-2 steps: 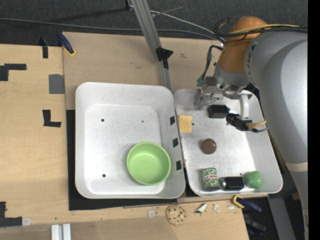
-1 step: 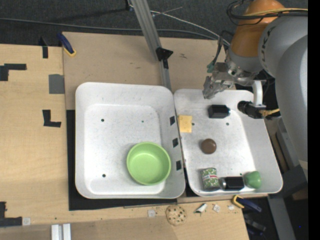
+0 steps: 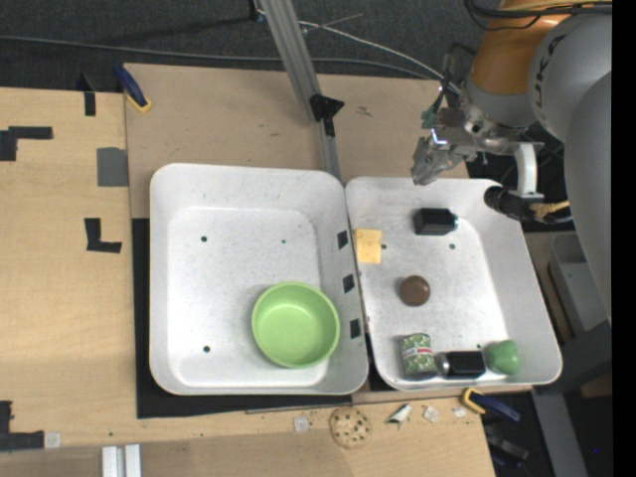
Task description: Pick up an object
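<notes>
The right bin (image 3: 517, 266) holds a black block (image 3: 434, 221) near its far edge, a yellow sponge piece (image 3: 369, 245) at its left wall, and a brown round object (image 3: 414, 289) in the middle. A green-labelled can (image 3: 416, 355), a dark object (image 3: 462, 365) and a green ball (image 3: 503, 357) line the near edge. My gripper (image 3: 429, 167) hangs above the bin's far rim, just up and left of the black block, with nothing seen between its fingers.
The left bin (image 3: 189, 227) contains a green bowl (image 3: 294, 324) at its near right. A metal pole (image 3: 298, 58) slants down to the gap between the bins. Small scraps and a cookie-like disc (image 3: 348, 426) lie on the bench in front.
</notes>
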`<action>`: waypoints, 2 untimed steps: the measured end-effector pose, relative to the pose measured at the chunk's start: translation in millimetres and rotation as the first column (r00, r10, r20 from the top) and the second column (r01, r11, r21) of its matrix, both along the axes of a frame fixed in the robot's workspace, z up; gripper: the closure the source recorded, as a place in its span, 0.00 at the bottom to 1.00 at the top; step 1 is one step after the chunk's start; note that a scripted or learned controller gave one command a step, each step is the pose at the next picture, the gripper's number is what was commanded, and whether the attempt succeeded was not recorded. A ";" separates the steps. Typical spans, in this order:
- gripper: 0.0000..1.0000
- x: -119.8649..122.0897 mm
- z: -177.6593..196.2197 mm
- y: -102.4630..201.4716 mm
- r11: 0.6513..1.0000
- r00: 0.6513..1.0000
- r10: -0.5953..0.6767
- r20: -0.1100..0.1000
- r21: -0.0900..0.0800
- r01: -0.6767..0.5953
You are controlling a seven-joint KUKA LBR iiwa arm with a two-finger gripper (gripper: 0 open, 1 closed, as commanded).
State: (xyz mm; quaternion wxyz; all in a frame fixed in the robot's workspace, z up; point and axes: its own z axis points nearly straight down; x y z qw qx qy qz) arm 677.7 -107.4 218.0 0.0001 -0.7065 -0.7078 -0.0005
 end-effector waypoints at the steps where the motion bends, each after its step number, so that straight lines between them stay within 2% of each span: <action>1: 1.00 -17.9 11.4 47.9 1.000 1.000 0.004 -0.005 0.002 -0.004; 2: 1.00 -43.6 21.1 97.9 1.000 1.000 0.005 -0.007 0.003 -0.005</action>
